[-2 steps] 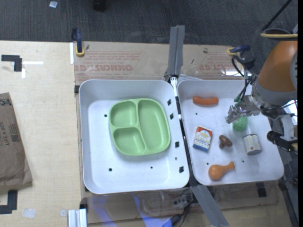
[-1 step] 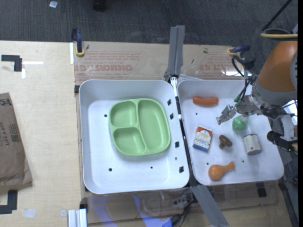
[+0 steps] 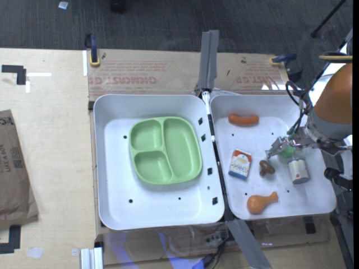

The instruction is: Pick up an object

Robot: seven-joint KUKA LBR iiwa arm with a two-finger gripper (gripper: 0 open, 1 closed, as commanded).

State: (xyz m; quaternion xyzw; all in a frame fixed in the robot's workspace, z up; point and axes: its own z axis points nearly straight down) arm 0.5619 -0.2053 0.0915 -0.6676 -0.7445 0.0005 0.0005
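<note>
Far left of frame: a brown paper bag (image 3: 14,164) lies flat on the pale wooden tabletop (image 3: 50,122), cut off by the left edge. Above it, upper left, a short strip of white tape (image 3: 38,75) beside a black bracket (image 3: 15,73).

Left bin (image 3: 106,195): white, shallow, centre-left of frame. One item inside, a light green divided plate (image 3: 166,149) with three compartments, sitting slightly above the bin's middle and turned a little off square.

Between the bins: a grey upright bar (image 3: 209,60) rises from the top of the shared rim. A cardboard sheet (image 3: 146,74) with red print lies behind both bins.

Right bin (image 3: 314,206): white, centre-right of frame, holding five loose items.
- Orange-red sausage (image 3: 243,119), upper left part of the bin, lying roughly level.
- Small carton (image 3: 240,164) with a blue, white and red face, left-centre of the bin, just below the sausage and well apart from it.
- Dark brown lump (image 3: 267,167), just right of the carton, not touching it.
- Orange drumstick-shaped piece (image 3: 261,202), lower centre, thick end to the left.
- Grey metal can (image 3: 299,171), right of the brown lump, lying tilted.

Pincer (image 3: 278,150): right-centre of the bin, directly above the brown lump and just left of the can. Metal fingers point down and left, with something green near the wrist. Cannot tell how far apart the fingers are, and nothing can be made out between them. The arm (image 3: 336,102), orange band visible, enters from the right edge.
</note>
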